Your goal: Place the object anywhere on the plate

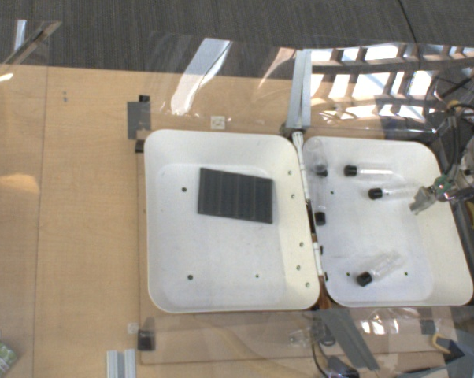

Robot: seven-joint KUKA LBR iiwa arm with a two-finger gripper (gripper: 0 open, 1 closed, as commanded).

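The gripper point(423, 201) sits at the right edge of the right bin point(426, 294), low over its floor; the arm enters from the right. The fingers' state cannot be told from this view: the tip is small and blurred, and nothing is visibly between the fingers.

The dark ribbed plate point(235, 195) lies flat in the left bin point(221, 290), toward its upper middle.

Candidate objects, all in the right bin, are clear tubes with black caps: one near the top point(367, 170), one just below it point(390, 190), one near the bottom point(377, 267). A further small tube point(318, 166) lies in the upper left corner, and a dark piece point(319, 218) lies at the left wall. None is on the plate; the task looks unstarted.

Risks, as judged:
- The tubes are round and transparent, so they likely roll or slip when pinched off-centre.
- The two upper tubes lie near each other; closing on one may knock the other.
- The carry must cross the divider between the bins; a weak hold could drop the tube there.
- A tube released on the plate may roll off.
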